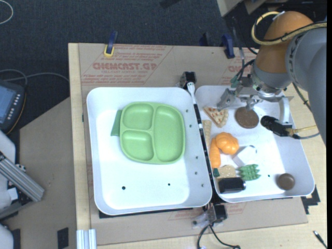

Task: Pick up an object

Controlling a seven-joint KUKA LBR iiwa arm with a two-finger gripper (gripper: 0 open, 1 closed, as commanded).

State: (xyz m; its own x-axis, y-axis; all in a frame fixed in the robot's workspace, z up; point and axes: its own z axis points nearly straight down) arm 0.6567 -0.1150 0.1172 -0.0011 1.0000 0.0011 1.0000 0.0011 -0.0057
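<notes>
The gripper (239, 98) hung low over the far end of the right bin (298, 154), its fingers spread wide with nothing between them, probably because the pizza slice (216, 116) and brown cookie (247, 118) lay just below.

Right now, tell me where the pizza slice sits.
The pizza slice lies in the right bin, near its upper left corner, just left of the round brown disc and above the orange toy.
</notes>
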